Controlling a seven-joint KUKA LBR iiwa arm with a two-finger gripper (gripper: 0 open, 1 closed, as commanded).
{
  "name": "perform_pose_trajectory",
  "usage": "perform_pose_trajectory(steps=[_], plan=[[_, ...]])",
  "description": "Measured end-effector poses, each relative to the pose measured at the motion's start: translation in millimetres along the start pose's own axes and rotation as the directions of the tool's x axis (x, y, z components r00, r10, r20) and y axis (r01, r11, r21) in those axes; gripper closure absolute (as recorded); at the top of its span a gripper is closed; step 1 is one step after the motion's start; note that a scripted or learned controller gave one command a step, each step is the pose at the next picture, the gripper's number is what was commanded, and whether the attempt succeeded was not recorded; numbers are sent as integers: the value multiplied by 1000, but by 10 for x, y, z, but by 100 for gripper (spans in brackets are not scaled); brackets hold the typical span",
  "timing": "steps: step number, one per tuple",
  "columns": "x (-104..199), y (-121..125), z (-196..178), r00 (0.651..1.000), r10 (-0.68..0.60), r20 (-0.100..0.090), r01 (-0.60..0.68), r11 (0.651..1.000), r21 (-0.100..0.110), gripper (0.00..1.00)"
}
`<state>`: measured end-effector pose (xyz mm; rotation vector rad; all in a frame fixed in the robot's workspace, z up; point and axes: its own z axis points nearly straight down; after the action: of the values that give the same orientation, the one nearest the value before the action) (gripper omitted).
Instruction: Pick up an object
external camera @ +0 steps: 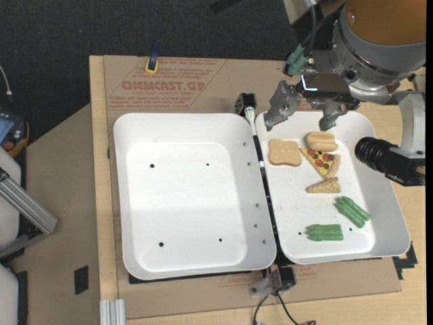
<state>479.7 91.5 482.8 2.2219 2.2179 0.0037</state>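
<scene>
The right bin (385, 232) holds several toy foods: a slice of toast (285, 153), a hot dog bun (321, 141), a pizza slice (320, 160), a tan wedge (325, 186) and two green pieces (352, 211) (324, 232). My gripper (302, 116) hangs over the far end of that bin, above the toast and bun. Its two grey fingers (276, 116) are spread wide apart with nothing between them.
The left bin (128, 181) lies beside the right one on a cardboard sheet (169, 80). A black camera-like device (385, 158) juts in over the right bin's right rim. A yellow-blue clip (153, 63) sits at the cardboard's far edge.
</scene>
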Motion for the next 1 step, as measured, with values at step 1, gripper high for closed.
perform_pose_trajectory(steps=[1], plan=[[526,-5,-16,1000,-8,-2,8,1000,0,0]])
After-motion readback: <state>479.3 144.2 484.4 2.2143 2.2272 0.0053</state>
